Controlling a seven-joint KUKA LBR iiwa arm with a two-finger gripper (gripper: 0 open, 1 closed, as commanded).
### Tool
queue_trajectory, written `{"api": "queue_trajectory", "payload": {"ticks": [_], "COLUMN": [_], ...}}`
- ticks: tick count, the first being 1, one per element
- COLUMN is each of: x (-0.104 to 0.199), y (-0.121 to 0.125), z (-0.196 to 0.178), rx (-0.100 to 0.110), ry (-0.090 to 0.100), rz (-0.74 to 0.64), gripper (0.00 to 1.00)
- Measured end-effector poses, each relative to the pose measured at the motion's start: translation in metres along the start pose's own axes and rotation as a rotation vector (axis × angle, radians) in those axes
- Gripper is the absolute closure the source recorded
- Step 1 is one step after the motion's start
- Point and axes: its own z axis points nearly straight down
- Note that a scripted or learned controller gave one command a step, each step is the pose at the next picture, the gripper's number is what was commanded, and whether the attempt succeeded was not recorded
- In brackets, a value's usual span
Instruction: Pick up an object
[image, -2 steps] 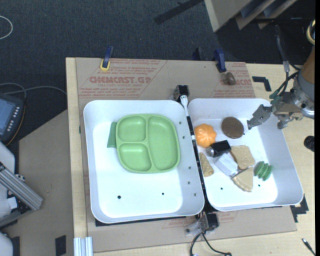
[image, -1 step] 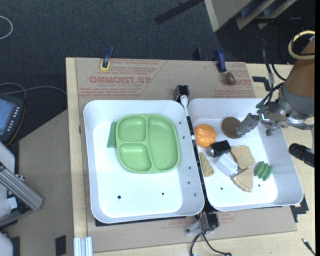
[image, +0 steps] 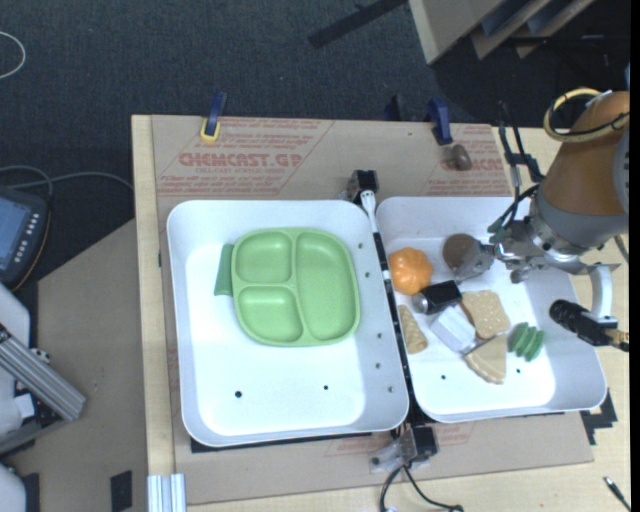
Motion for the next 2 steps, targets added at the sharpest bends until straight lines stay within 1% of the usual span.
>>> {"api": "queue_trajectory", "payload": {"ticks": [1,2], "x": [-0.0005,0.0000], "y": [-0.0031,0.0026], "z": [0.0525,0.0566], "rx": [-0.011,-0.016], "ry": [0.004,0.001], "rz": [0.001,-0.002], "gripper": [0.00,0.00]}}
